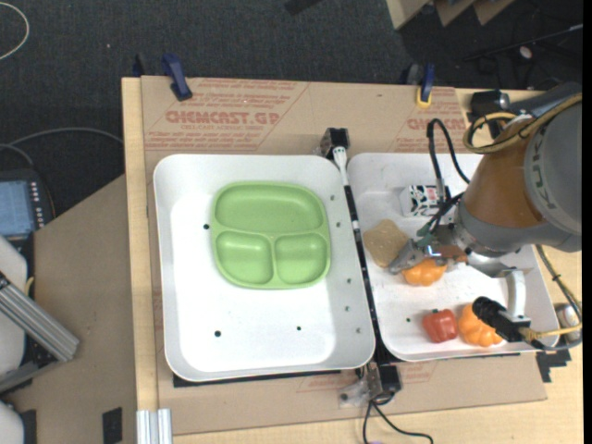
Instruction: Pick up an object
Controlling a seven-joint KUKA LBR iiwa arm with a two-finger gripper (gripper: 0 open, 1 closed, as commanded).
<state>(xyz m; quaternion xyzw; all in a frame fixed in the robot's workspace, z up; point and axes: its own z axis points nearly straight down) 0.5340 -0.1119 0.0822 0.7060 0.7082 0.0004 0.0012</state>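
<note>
The gripper (pixel 418 253) sits low in the right bin (pixel 393 331), near its left wall, between a tan block (pixel 384 240) and an orange piece (pixel 424 273); its state I cannot tell. A green divided tray (pixel 271 234) lies in the left bin (pixel 250 340).

A green divided plate (pixel 271 234) lies in the left white bin (pixel 185 322) on the cardboard-covered tabletop (pixel 277 109) (printed in red lettering), with blue clamps (pixel 176 75) at its far edge.
</note>
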